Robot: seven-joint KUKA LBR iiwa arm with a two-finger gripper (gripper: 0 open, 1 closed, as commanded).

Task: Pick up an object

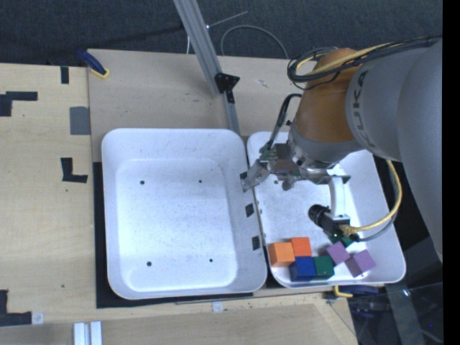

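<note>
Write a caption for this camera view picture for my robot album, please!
Robot arm reaching over the right bin, above colourful blocks huddled in its near corner.

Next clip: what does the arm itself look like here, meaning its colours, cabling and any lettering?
The arm is a bulky grey casing with a rounded orange band above the wrist. Dark letters run along the grey edge beside the band. Yellow and black cables loop over the top, and another yellow cable curves below. The gripper is a small grey metal assembly.

Grey arm point(374, 99) reaching in, tool point(277, 169) lowered.
</note>
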